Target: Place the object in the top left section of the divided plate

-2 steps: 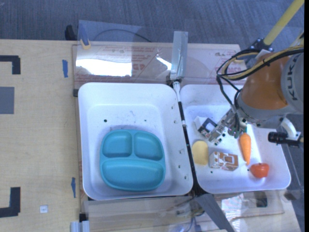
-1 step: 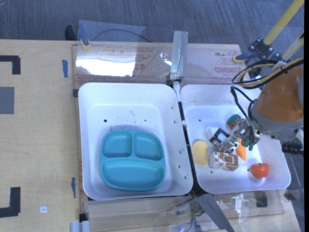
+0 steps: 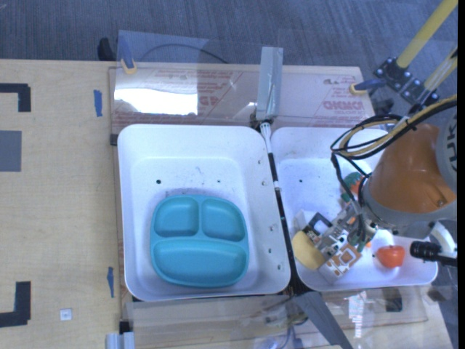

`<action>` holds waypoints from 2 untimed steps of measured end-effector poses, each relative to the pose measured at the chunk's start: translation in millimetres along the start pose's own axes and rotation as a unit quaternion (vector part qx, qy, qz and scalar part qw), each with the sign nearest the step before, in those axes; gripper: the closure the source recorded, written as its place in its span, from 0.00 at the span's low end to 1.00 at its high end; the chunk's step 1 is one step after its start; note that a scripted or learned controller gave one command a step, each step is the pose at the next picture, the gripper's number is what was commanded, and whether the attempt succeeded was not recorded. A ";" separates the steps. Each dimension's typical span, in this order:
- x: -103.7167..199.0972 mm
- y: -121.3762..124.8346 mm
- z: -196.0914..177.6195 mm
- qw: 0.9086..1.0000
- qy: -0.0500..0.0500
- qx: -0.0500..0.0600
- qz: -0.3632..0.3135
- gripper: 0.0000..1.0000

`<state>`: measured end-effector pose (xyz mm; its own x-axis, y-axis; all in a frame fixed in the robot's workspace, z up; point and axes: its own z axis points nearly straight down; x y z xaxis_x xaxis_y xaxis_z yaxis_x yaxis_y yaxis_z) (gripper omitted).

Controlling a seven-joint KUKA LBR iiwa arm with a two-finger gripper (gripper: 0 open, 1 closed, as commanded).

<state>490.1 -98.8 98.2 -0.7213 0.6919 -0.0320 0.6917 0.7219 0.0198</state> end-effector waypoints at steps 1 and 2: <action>-3.2 -1.9 0.9 0.988 0.001 -0.003 -0.156 1.00; -6.2 -5.0 0.8 0.963 0.001 -0.003 -0.271 1.00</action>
<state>491.2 -106.7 97.5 -0.9762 0.2136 -0.0380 0.2135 0.9769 0.0064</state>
